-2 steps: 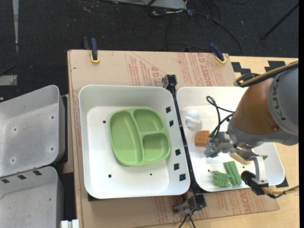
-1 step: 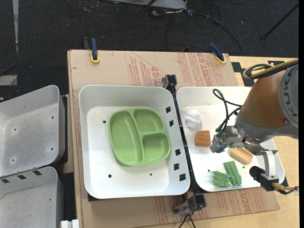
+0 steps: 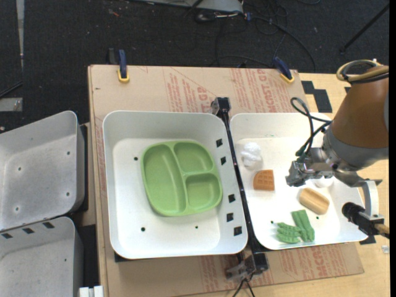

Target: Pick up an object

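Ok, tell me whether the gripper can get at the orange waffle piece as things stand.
Probably yes. The orange waffle piece lies flat in the right bin with bare floor around it, apart from the white lump above it. The gripper hangs just to its right with nothing between them.

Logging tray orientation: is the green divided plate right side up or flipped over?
Right side up: the green divided plate in the left bin shows its three recessed compartments facing the camera.

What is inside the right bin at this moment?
Right bin holds a white lump, orange waffle piece, tan bread-like piece and green toy. The gripper covers part of the floor.
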Available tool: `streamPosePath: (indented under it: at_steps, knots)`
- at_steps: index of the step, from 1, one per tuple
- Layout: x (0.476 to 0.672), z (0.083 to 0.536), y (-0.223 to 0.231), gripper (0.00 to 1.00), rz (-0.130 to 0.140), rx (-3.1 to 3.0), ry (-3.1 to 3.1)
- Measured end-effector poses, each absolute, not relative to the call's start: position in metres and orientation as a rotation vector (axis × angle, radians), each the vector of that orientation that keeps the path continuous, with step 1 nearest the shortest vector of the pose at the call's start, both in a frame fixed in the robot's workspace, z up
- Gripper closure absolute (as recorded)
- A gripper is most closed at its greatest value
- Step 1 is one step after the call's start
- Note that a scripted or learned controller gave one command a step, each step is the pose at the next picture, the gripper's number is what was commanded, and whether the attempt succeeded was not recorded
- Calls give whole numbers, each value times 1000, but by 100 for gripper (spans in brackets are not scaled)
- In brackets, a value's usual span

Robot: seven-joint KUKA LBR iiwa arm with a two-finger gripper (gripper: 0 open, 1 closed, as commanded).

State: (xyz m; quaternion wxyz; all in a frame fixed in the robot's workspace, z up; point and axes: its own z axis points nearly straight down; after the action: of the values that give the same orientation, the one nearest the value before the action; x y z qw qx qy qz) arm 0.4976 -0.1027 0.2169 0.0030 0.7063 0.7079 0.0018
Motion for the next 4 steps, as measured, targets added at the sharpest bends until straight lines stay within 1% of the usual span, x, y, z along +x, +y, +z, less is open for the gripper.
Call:
streamPosePath:
  at_steps: [1,2,4]
  knots:
    - [497,265,-94,100,5,2213,2223]
    - [498,294,-94,100,3,2215,2222]
    - [511,257,16,100,-2,2214,2233]
